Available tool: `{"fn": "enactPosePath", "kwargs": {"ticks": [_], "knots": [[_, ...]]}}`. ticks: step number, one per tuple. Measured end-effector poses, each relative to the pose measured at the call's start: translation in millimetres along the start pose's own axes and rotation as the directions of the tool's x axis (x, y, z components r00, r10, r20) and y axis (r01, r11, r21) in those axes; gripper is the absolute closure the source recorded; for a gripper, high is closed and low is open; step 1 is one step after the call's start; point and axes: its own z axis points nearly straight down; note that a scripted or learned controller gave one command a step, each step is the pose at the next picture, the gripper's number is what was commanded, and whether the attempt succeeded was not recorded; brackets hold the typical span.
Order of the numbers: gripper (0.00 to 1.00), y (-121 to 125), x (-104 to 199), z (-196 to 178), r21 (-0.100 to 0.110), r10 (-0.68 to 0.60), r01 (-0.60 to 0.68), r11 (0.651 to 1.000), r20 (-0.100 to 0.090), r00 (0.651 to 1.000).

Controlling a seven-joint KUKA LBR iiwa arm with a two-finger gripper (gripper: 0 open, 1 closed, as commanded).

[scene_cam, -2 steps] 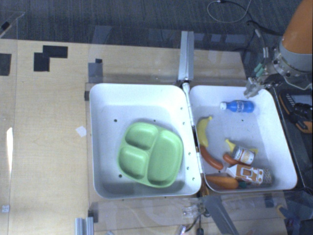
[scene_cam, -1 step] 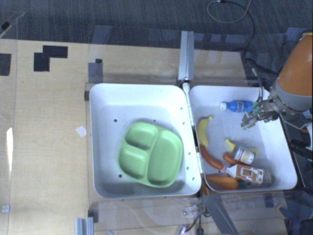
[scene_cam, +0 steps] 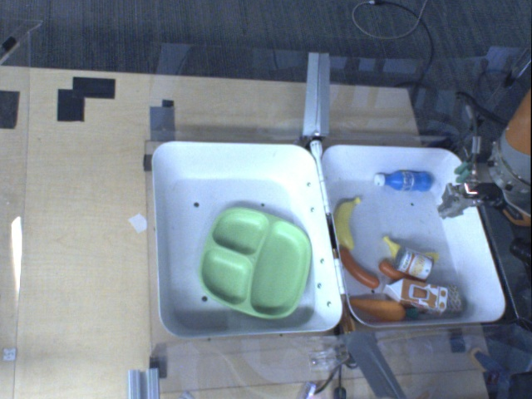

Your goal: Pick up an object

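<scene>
Several small things lie in the right bin (scene_cam: pixel 490 260), and any of them could serve the task, while the left bin (scene_cam: pixel 174 223) carries only a green divided plate (scene_cam: pixel 256 262). The gripper (scene_cam: pixel 462 191) sits at the right bin's far right rim, up near the blue bottle (scene_cam: pixel 405 180); whether it is spread or closed cannot be told from this slanted view, and nothing shows between its tips. The bottle, lying on its side with its white cap toward the bin's middle, is the nearest candidate. It looks like light, stiff plastic, smooth and round, so it would probably roll or slip under a glancing pinch; a hold across the middle of its body, square to its long axis, seems safest. The banana (scene_cam: pixel 345 221) lies along the divider wall, curved and likely a light toy, firm enough to squeeze, yet its place against the wall leaves little room for a finger on that side. Lower down, a sausage (scene_cam: pixel 359 270), a small jar (scene_cam: pixel 413 263) with a yellow piece just beside it, a printed carton (scene_cam: pixel 424 294) and an orange carrot-like piece (scene_cam: pixel 379 307) crowd together, touching or nearly so; a pinch there risks catching two at once. The plate is broad, shallow and probably awkward, offering only its thin rim.
</scene>
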Motion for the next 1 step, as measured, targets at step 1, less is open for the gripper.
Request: {"fn": "enactPosePath", "kwargs": {"ticks": [1], "knots": [[1.00, -10.2, -44.0, 17.9, 0.001, 0.134, -0.134, 0.991, 0.000, 0.991]]}}
